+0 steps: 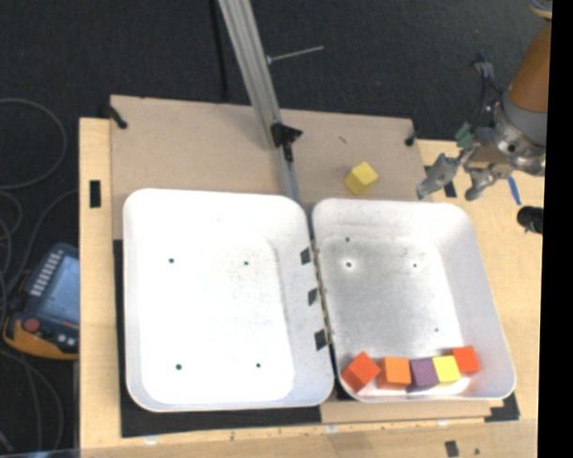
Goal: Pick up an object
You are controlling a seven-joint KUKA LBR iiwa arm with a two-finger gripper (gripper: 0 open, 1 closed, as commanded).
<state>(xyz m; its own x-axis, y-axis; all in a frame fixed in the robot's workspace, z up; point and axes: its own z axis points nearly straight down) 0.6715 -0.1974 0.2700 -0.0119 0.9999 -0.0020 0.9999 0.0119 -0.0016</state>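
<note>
The left shallow white plastic bin (216,362) is lying bare at centre-left. A small yellow foam cube (361,177) is sitting on the brown board above the right white bin (397,284). Along that bin's lower wall, five cubes are waiting: red-orange (361,371), orange (395,371), purple (422,372), yellow (447,369), red (466,359). At upper right the two-finger gripper (454,180) is hovering, fingers apart and holding nothing, so picking appears not yet begun. No writing is legible.

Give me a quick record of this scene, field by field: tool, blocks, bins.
tool: open, holding nothing, above the bench beyond the right bin's far edge
row of blocks: five along the right bin's near wall, orange-red, orange, purple, yellow, orange-red
yellow block: on the bench, outside both bins
right bin: holds the row
left bin: beside it
</note>
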